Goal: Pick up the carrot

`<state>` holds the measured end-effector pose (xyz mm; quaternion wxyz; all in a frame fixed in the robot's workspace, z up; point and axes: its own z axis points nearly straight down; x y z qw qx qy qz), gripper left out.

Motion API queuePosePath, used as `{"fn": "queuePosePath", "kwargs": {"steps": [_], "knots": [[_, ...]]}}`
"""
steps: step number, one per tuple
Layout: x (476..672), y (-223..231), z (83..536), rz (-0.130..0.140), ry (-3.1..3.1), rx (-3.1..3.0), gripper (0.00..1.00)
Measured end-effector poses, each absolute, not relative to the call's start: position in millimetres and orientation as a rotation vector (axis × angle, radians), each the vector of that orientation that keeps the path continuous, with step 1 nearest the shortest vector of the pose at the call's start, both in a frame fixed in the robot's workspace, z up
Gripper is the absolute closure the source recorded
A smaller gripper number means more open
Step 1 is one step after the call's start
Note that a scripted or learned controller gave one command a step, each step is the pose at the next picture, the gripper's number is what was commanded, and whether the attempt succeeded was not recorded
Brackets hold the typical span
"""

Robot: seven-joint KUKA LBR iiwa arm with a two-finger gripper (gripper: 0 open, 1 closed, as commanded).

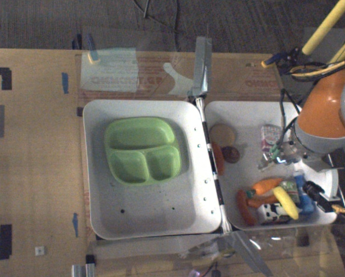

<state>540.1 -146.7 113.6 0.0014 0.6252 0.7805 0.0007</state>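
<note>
The carrot (267, 185) lies in the right bin (244, 117) near its front, touching the banana (286, 202). The gripper (283, 154) hangs just above and beyond it, too blurred to make out clearly.

tray (142, 150) in left bin (97, 183) — carrot (267, 185) in right

Even, soft overhead light fills the scene, casting only faint shadows. The white bins (97, 212) are bright and slightly washed out. Glare streaks the clear plastic sheet (111, 68) on the cardboard surface (33, 172). The picture is soft and grainy overall, and small items in the right bin (241, 111) blur together.
</note>
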Motion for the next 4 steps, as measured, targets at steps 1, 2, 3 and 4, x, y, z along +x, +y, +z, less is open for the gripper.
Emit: {"fn": "queuePosePath", "kwargs": {"steps": [1,2,3,4], "knots": [[540.0,-147,114,0.002,2.449,1.963,0.00],[527.5,-146,86,0.005,2.460,1.948,0.00],[494.5,-121,87,0.009,2.564,1.800,0.00],[495.7,-122,98,0.013,2.558,1.802,1.00]]}}
